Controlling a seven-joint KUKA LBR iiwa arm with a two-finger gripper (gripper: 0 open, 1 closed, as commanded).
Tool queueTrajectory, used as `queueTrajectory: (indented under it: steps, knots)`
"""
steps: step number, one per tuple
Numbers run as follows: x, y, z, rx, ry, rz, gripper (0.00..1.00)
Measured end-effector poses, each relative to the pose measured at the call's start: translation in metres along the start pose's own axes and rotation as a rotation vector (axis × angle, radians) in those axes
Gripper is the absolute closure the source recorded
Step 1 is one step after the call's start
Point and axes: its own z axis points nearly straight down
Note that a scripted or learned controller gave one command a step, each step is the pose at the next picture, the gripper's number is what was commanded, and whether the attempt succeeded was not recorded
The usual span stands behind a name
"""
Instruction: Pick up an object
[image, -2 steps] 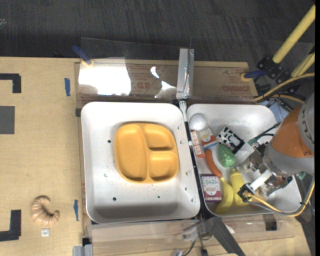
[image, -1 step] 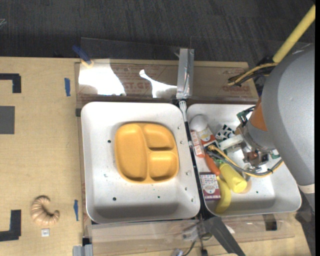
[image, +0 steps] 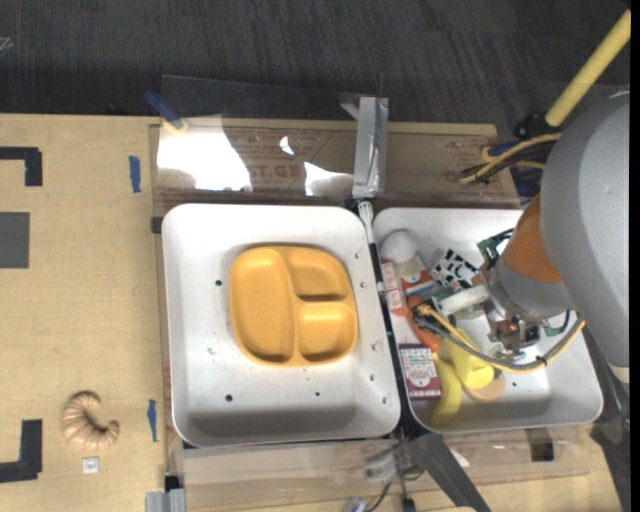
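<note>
Divided tray (image: 292, 303) sits in the left bin (image: 190, 330); right bin (image: 570, 395) holds a jumble, maybe a banana (image: 452, 385); croissant-looking thing (image: 90, 420) lies far left on the table (image: 70, 260)

Grey arm (image: 590, 200) reaching in frm right, wrist (image: 510, 320) angled down.

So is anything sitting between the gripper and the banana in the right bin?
Nothing visible stands between them. The gripper hangs low in the right bin, right beside the banana. Around the banana lie a small red box on its left and a tan round piece on its right.
</note>
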Motion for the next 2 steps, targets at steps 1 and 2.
queueTrajectory:
  steps: [1,2]
  knots:
    - [0.010,-0.079,-0.093,0.010,-0.012,-0.184,0.00]
    - [0.006,-0.045,-0.109,0.008,-0.017,-0.156,0.00]
